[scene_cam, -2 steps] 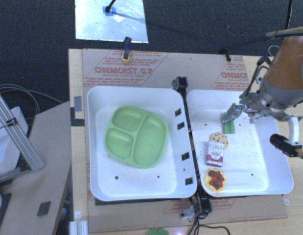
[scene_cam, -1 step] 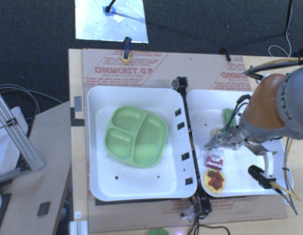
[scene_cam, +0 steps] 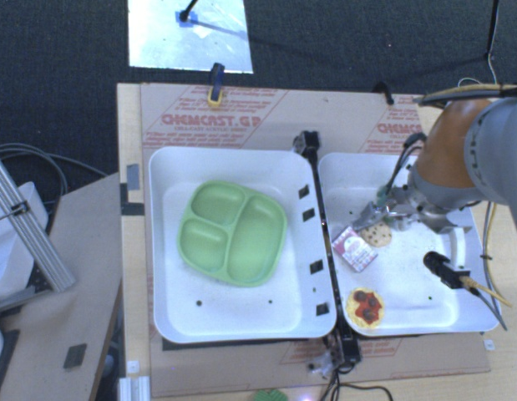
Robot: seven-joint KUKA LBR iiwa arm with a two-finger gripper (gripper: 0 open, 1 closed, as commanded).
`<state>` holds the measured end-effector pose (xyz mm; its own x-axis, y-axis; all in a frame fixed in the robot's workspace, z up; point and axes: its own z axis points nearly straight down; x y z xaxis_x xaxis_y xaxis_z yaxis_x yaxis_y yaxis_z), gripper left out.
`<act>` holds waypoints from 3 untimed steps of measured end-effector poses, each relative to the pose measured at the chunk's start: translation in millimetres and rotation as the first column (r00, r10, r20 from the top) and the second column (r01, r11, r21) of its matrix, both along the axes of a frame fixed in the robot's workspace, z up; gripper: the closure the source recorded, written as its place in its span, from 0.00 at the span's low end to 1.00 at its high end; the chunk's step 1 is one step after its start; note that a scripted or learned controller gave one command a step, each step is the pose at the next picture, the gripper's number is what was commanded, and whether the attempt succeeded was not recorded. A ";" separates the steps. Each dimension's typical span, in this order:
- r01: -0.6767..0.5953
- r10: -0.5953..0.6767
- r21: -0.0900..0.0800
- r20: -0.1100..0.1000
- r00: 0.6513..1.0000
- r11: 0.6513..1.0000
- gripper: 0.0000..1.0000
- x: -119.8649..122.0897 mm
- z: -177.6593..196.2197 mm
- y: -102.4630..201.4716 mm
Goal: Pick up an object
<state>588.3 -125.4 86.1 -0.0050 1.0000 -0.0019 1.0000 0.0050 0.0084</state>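
The gripper (scene_cam: 377,216) hangs low over the right bin (scene_cam: 425,312), near that bin's left wall, and whether it is clenched or released cannot be told from this view. Directly beneath its tip lies a round tan cookie (scene_cam: 377,236), dotted with darker specks, and just beside that, toward the left wall, a small flat packet (scene_cam: 354,249) with a pink and white printed face lies tilted; if the tool touches either one cannot be told. Near the bin's front left corner, well apart from the gripper, sits a small yellow dish (scene_cam: 365,307) with something red on it. The left bin (scene_cam: 170,307), smooth white plastic with rounded corners, carries a pale green divided plate (scene_cam: 233,234) with three compartments near its middle.
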 end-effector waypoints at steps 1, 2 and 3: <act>0.001 -0.001 0.001 -0.001 1.000 1.000 1.00 -1.1 11.1 -0.1; -0.008 0.008 0.003 0.009 1.000 1.000 1.00 75.3 105.7 70.4; 0.000 0.000 0.001 -0.005 1.000 1.000 0.00 70.3 99.0 64.3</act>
<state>658.6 -61.1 185.2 -0.0048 1.0000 -0.0007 1.0000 0.0048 0.0031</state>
